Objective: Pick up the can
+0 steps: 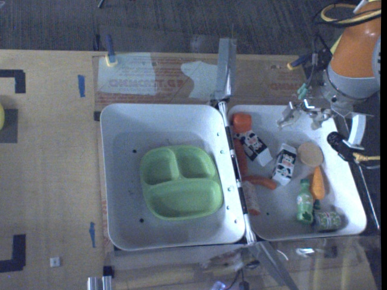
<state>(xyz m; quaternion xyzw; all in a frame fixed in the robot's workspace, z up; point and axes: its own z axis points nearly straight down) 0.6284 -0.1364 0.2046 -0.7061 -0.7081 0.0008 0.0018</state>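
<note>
The can (328, 219) is small and dark with a green label. It lies on its side in the front right corner of the right bin (357, 222), touching a green bottle (304, 201). My gripper (302, 115) hangs over the back of the same bin, well behind the can. Its two metal fingers stand apart, open, with nothing between them.
The right bin also holds two cow-patterned cartons (254, 145) (284, 164), a round tan piece (310, 154), a carrot (318, 183), a red stick (261, 182) and an orange piece (242, 122). A green divided plate (180, 183) lies in the left bin (115, 162).
</note>
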